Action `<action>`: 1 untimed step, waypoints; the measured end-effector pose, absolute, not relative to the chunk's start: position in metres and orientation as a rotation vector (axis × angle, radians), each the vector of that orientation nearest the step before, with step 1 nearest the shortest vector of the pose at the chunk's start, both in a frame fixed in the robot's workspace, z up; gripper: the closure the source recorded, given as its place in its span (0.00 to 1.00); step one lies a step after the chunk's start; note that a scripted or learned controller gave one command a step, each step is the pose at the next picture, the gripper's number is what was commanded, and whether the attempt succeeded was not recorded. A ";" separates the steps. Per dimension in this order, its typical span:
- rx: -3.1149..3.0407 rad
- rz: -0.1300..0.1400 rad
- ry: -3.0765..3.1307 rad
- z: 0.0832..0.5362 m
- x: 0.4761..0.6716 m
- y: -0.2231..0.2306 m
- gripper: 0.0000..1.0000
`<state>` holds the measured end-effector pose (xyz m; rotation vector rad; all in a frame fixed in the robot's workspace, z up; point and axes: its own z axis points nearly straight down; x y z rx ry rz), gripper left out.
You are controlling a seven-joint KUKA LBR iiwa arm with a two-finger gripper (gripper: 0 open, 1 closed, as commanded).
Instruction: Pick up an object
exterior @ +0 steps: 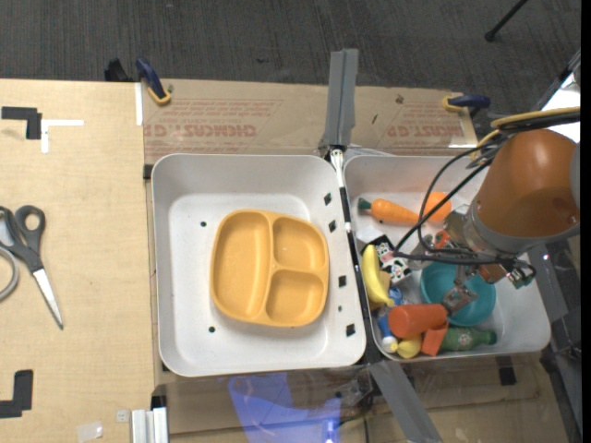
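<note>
From above, the grey arm with its orange band is reaching in from the right and hanging over the right shallow white plastic bin. Its hand is pointing down into a round teal bowl near the middle of that bin; whether it is open, closed or gripping anything cannot be told, since the arm and cables are covering much of it.

The bin's things are lying crowded together. A plastic orange carrot with a green top is lying near the bin's far left corner. A yellow plastic banana is running along the left wall, with a small black-and-white toy just beside it. An orange-red cylinder-shaped cup is lying on its side, touching the bowl's left rim. A green bottle-shaped toy is lying along the near wall, beside a small orange block.

The left shallow white plastic bin is holding a yellow plastic plate with three compartments, sitting flat near its middle.

On the light wooden surface at the left, grey-handled scissors are lying well apart from both bins.
</note>
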<state>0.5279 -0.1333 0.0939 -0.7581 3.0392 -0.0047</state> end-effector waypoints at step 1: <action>-0.764 -0.007 3.038 0.094 0.602 -0.095 0.00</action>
